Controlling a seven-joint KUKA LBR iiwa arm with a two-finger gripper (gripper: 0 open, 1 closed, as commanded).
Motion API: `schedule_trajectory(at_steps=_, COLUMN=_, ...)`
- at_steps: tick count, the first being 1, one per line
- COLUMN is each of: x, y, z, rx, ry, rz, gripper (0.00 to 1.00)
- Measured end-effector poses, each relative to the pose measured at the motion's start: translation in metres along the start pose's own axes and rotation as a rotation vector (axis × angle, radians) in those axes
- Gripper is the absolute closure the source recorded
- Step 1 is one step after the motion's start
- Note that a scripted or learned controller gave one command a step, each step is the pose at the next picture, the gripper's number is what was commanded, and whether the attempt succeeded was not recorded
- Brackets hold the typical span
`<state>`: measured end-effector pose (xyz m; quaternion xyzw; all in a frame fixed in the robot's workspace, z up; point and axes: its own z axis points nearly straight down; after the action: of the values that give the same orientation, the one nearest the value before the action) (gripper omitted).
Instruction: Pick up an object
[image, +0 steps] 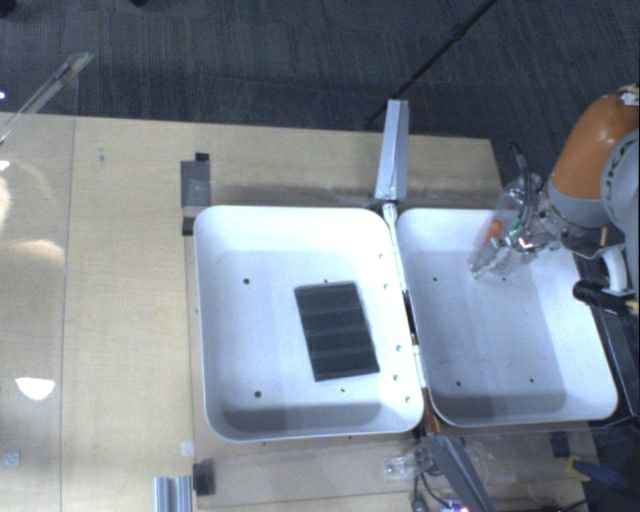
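You are looking at a dark ribbed rectangular pad (337, 331) lying in the left shallow white bin (225, 300). The two-finger gripper (497, 258) is hanging over the right shallow white bin's (590, 390) far part.

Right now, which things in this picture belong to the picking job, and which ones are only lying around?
Part of the job:
- dark ribbed slab, lying flat in the left bin
- gripper, over the back of the right bin
- small orange thing at the gripper; too blurred to identify

Just lying about:
- grey metal post behind the bins
- wooden bench
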<state>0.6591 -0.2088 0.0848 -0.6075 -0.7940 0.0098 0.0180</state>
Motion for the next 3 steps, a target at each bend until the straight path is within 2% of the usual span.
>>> schedule_trajectory(at_steps=1, x=0.011, y=0.004, z=-0.001, rx=-0.006, ry=-0.019, rz=-0.256, gripper=0.00)
schedule_trajectory(at_steps=2, x=0.040, y=0.000, z=-0.015, rx=-0.039, ry=-0.023, rz=-0.206, gripper=0.00)
schedule_trajectory(at_steps=3, x=0.053, y=0.016, z=-0.001, rx=-0.003, ry=-0.013, rz=-0.286, gripper=0.00)
